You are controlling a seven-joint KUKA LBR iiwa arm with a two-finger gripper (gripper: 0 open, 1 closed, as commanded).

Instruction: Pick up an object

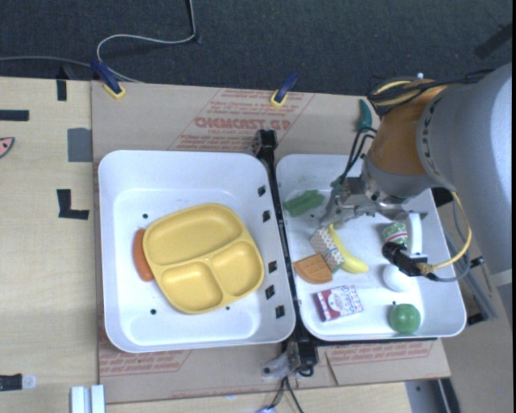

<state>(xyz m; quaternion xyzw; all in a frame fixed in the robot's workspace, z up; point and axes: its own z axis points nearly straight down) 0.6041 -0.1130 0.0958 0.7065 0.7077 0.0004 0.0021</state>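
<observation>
Arm's down in the right bin (447, 308), gripper (344, 212) hovering over the banana (348, 256), green block (304, 202) at nine o'clock — grip state, cannot tell.

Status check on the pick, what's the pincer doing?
Pincer low in right bin, nothing visibly held. Banana just below it. Green piece and cracker crowd close.
</observation>
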